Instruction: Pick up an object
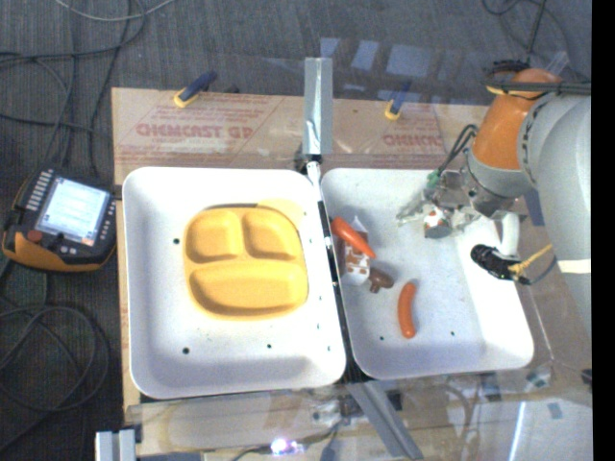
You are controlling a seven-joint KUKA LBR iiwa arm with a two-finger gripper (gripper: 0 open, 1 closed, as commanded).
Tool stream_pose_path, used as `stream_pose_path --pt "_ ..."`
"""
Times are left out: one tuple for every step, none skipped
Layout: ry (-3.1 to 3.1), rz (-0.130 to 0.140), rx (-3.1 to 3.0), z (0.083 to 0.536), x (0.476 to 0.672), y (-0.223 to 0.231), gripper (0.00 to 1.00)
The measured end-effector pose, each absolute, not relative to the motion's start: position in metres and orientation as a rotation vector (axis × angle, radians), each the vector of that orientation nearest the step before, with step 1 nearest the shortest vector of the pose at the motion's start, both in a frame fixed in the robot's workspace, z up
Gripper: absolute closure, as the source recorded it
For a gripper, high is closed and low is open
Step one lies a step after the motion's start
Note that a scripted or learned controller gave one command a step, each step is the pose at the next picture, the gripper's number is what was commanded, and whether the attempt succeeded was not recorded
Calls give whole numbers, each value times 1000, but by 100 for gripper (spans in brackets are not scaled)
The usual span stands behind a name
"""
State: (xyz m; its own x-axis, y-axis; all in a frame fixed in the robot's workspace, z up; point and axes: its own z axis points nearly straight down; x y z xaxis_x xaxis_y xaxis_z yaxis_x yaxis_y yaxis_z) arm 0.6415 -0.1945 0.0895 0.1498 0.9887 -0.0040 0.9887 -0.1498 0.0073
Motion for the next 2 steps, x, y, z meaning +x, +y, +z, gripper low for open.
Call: stream_pose_path --pt "2041 1 2373 100 642 -196 100" --pt "1902 -5 2500 196 668 -147 100"
